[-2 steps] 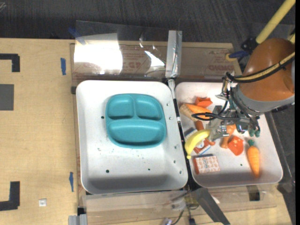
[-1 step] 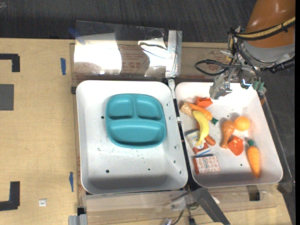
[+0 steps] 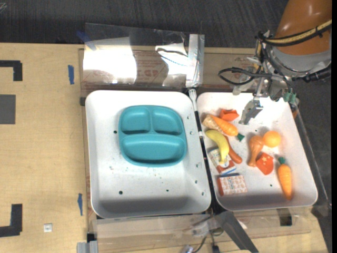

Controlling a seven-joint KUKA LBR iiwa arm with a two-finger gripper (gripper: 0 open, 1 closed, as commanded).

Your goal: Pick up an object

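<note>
the gripper [image 3: 251, 111] hung over the far part of the right bin [image 3: 303, 141], and whether its jaws stood apart or together could not be told from this slant; nothing could be made out held at its tip. taking the banana [image 3: 219, 143] as the landmark, the gripper was up and to the right of it, just beside a small orange-red piece [image 3: 228, 114] and the carrot with a green end [image 3: 226, 126] that lay just above the banana. right of the banana sat a round orange fruit [image 3: 272, 138] touching a pale orange pear-like piece [image 3: 255, 147], with a red piece [image 3: 265, 164] just below them and a second carrot [image 3: 284, 178] further down toward the bin's near right corner. below the banana lay a small flat printed box [image 3: 232, 183]. well to the banana's left, in the left bin [image 3: 105, 183], rested a teal divided plate [image 3: 152, 135]. these looked like hollow plastic play food: light, stiff, smooth and likely slippery. the carrot by the banana seemed the handiest pick, best taken across its thick middle, since the tapered end would likely squirt out.
</note>
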